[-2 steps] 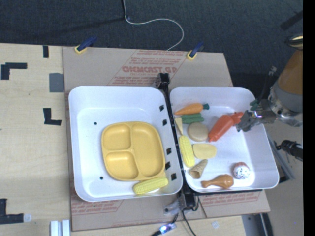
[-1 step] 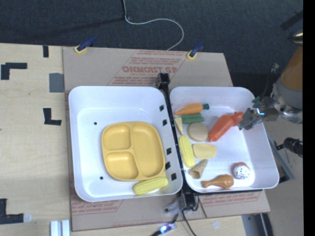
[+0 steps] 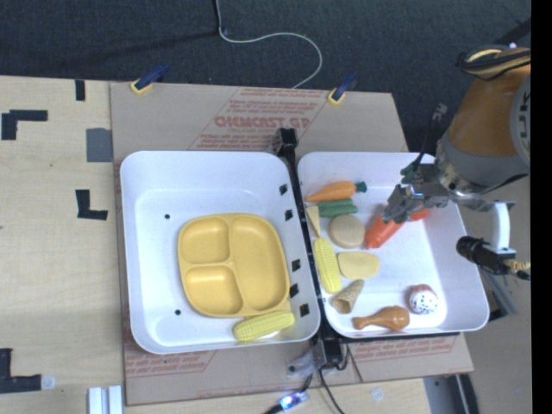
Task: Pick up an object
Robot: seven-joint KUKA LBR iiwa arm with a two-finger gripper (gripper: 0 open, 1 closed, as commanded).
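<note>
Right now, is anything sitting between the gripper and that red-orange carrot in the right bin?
Nothing visible stands between them. The gripper is directly over the upper end of the red-orange carrot in the right bin. The nearest neighbours, the round beige piece and the green vegetable, lie to its left, apart from it.

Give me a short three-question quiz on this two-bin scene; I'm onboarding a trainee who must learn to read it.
1. True or false: the yellow divided plate lies in the left bin.
2. Which toy lies against the plate's near edge? A) drumstick B) corn cob C) carrot
3. What is the gripper over in the right bin?

Key:
1. True.
2. B, the corn cob; the drumstick and the carrot lie in the right bin.
3. An orange-red carrot-like toy, beside the round beige piece. Whether it is gripped is not clear.
</note>
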